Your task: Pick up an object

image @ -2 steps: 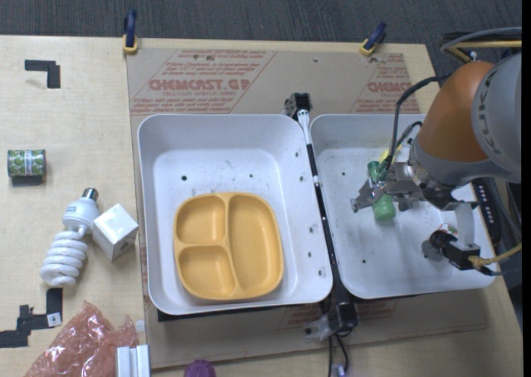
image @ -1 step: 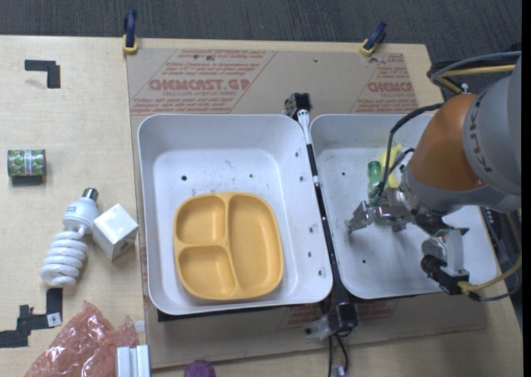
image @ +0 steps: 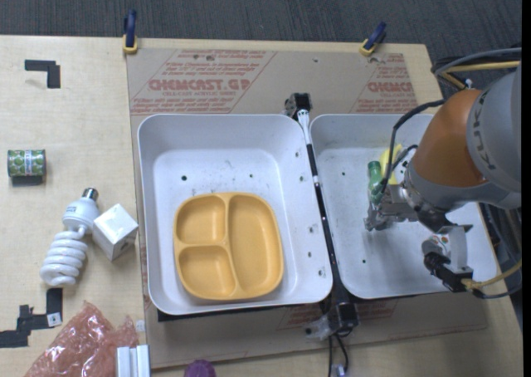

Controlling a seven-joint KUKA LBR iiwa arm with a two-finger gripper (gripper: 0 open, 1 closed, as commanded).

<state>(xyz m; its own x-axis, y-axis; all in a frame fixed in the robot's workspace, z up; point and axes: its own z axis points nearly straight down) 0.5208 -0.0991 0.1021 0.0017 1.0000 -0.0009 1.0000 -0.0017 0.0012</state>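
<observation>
My gripper (image: pixel 376 219) reaches down into the right bin (image: pixel 348 267), close above its floor near the middle. Just behind the gripper lies a small green object (image: pixel 375 173), with a yellow piece (image: pixel 388 156) beside it; both are partly hidden by the wrist. Nothing visibly hangs from the gripper. The orange band of the arm (image: pixel 448 147) covers the bin's right half. In the left bin (image: pixel 158 151) rests a yellow divided plate (image: pixel 228 244) with three compartments.
Left of the bins on the bench lie a white spiral light bulb (image: pixel 68 242), a small white box (image: pixel 115 231) and a green can (image: pixel 26 164). A pink mesh bag (image: pixel 79 342) lies at the front left. Cables (image: pixel 452 271) trail at the right bin's front right.
</observation>
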